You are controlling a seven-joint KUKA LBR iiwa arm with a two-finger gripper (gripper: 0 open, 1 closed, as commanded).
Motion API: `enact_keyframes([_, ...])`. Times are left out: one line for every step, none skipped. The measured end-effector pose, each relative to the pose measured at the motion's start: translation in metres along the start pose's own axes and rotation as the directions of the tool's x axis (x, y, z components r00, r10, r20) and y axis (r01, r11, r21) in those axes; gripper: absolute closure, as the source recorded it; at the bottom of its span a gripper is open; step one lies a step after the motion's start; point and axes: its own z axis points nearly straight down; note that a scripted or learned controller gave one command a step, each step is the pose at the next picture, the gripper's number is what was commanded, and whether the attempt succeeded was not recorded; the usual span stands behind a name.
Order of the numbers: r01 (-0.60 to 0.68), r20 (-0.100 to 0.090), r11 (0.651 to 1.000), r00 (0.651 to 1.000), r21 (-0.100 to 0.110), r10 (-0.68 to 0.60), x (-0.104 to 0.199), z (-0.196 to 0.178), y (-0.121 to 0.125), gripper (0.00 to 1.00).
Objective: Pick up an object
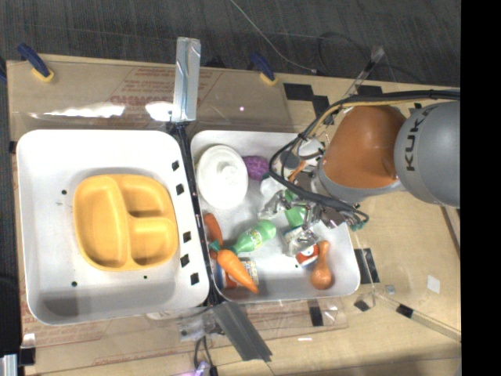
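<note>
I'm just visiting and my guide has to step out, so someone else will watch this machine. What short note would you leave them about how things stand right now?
Gripper: low in the right white bin, among the clutter; whether its fingers are open or shut cannot be told.
Things: right bin holds a white round lid, purple piece, green plastic bottle, orange carrot toy and brown pear-shaped toy. Left white bin holds a yellow divided tray.
Done: arm has reached into the bin.
Left: nothing is visibly lifted; a pick remains to confirm.
</note>
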Motion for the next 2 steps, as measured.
enact_keyframes([0.005,0.000,1.000,1.000,-0.004,-0.005,-0.002,-0.008,0.002,1.00])
enact_keyframes([0.060,0.008,0.998,0.998,0.010,-0.060,-0.038,-0.169,0.033,1.00])
